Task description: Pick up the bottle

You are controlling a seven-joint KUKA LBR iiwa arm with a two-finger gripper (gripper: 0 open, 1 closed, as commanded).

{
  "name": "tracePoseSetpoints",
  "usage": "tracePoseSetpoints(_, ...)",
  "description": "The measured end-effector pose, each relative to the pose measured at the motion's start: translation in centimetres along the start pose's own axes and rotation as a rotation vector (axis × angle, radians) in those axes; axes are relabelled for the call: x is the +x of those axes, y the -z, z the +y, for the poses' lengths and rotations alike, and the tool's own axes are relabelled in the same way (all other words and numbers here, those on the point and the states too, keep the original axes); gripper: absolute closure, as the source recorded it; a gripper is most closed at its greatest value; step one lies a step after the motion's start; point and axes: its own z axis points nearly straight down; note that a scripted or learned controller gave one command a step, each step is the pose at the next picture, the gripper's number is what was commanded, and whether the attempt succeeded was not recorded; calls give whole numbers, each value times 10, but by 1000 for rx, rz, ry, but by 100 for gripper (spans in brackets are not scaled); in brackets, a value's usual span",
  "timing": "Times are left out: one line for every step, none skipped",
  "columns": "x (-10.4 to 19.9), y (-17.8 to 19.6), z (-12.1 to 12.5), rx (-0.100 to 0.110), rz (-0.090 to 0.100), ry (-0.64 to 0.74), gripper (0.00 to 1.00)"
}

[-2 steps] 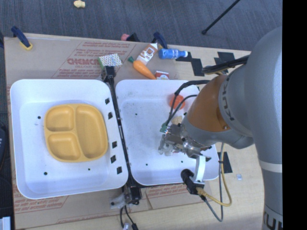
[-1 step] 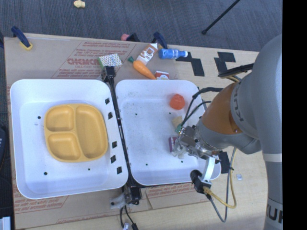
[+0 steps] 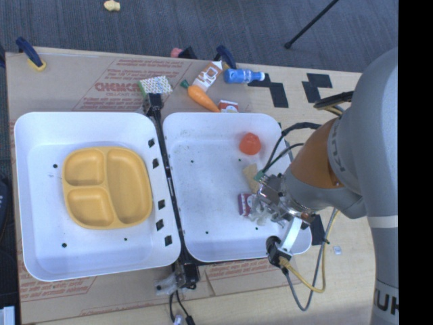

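At the near rim of the right-hand shallow white bin (image 3: 203, 252), a black fitting with a yellow cable (image 3: 298, 276) hangs off the wrist of the grey arm with the orange band (image 3: 318, 164). Just beyond it the hand (image 3: 260, 205) is low over the bin floor. Its metal parts crowd together, so it cannot be told whether it is wide, narrow or closed on anything.

Touching or just beside the hand, on its bin-centre side, lies a small clear bottle with a red label (image 3: 245, 204). This looks to be the task's thing, though it is small and partly masked. Whether it is inside the grasp or merely next to it cannot be told. A pale yellowish scrap (image 3: 252, 175) lies just past it, and a round red-orange ball (image 3: 249, 143) sits farther back, apart from both.

The step in hand appears to be the grasp itself, with the lift not yet made. The next move calls for a sure closure across the bottle's body, then a straight rise clear of the scrap.

In the left bin (image 3: 27, 181) rests a yellow three-part plastic plate (image 3: 107, 185). On the far surface (image 3: 81, 80) are an orange toy carrot (image 3: 201, 98) and a blue plastic bottle (image 3: 238, 76), well out of the hand's present reach.
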Motion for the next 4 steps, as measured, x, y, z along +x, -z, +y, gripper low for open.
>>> tracePoseSetpoints(13,17,-9,0,1,-185,100)
tracePoseSetpoints(26,57,-19,2,1,-472,100)
tracePoseSetpoints(-10,35,8,1,1,-608,100)
tracePoseSetpoints(-19,23,14,5,1,-674,100)
